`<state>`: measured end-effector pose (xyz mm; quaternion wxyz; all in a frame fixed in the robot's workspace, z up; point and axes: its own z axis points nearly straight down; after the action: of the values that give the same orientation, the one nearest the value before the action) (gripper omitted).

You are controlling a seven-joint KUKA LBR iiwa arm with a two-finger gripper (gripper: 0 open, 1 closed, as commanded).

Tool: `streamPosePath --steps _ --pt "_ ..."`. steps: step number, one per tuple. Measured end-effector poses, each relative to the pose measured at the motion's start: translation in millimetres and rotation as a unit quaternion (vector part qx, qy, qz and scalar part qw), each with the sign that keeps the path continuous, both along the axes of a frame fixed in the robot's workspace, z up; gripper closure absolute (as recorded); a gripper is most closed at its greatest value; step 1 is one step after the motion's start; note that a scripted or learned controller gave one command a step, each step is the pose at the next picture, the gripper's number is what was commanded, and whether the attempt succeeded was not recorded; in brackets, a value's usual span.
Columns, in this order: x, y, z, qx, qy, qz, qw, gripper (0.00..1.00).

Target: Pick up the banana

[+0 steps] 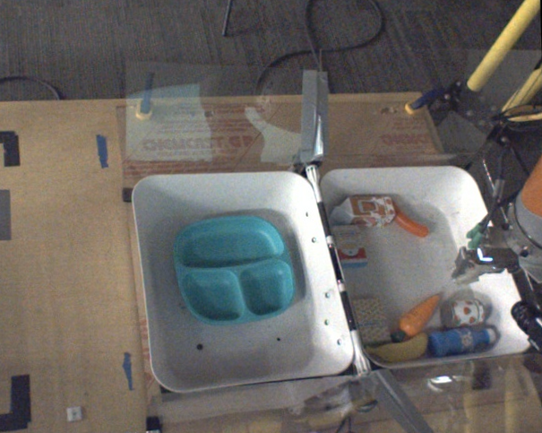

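The banana point(400, 348) is yellow with a dark tip and lies along the front wall of the right bin point(431, 184), near its front left corner. An orange carrot point(419, 314) rests just above it and a blue bottle point(460, 340) touches its right end. My gripper point(473, 262) hangs over the right side of the right bin, up and to the right of the banana, well apart from it. Nothing shows in its grasp.
The right bin also holds a small carton point(371, 209), a second carrot point(411, 223), a small card point(351, 254) and a grey round toy point(463, 312). A teal divided plate point(235, 277) lies in the left bin point(165, 261). A metal divider point(332, 271) separates the bins.
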<state>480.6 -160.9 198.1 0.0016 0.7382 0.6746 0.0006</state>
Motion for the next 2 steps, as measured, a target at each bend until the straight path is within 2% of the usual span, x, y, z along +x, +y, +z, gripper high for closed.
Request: streamPosePath --steps 1,2 --pt "-1.3 44.6 -56.4 0.0012 0.002 -0.033 0.9994 1.0" --pt "82.4 44.9 72.0 0.0003 0.001 -0.166 0.9861 1.0"
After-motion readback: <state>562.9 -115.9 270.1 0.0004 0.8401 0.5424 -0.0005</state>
